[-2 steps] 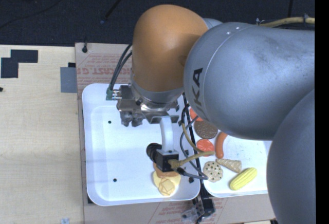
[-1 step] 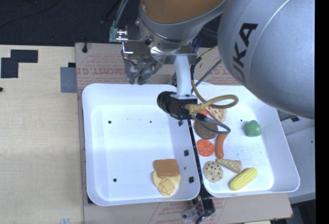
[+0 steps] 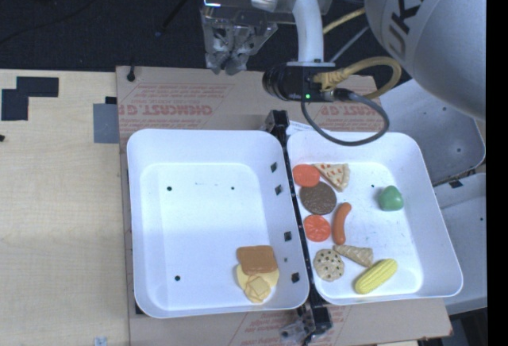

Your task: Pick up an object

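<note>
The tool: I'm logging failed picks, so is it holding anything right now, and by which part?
Nothing is held. The tool hangs above the bench behind the left bin, with nothing between its fingers.

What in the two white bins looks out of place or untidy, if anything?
Nothing looks spilled or damaged. The one oddity: the toast slice lies partly on top of the yellow piece in the left bin, apart from the other toy foods, which lie grouped in the right bin. The tool hangs above, beyond the bins.
</note>
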`<state>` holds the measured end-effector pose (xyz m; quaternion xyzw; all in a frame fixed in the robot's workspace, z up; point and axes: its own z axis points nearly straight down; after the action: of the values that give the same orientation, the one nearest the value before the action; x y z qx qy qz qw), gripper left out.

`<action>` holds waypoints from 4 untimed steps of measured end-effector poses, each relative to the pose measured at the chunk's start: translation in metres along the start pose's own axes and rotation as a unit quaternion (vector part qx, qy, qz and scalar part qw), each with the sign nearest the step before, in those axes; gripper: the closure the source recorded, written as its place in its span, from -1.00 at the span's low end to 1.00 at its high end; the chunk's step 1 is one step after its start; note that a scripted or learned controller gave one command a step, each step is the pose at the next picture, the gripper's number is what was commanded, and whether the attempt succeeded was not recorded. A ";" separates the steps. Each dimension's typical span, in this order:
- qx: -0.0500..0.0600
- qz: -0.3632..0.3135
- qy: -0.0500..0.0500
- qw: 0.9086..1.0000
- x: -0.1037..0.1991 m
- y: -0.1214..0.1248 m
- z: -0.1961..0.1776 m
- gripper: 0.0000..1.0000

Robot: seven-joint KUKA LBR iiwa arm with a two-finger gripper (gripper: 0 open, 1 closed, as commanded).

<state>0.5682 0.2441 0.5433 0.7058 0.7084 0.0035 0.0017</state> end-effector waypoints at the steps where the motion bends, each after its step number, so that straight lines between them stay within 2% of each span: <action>1: 0.012 0.003 -0.005 1.000 -0.002 0.051 0.183 1.00; 2: -0.003 0.001 0.002 1.000 -0.001 0.009 -0.006 1.00; 3: 0.012 0.003 -0.005 1.000 -0.001 0.003 0.269 1.00; 4: 0.000 0.001 0.001 1.000 -0.001 -0.010 0.154 1.00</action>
<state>0.5590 0.2436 0.3887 0.7067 0.7075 0.0041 0.0012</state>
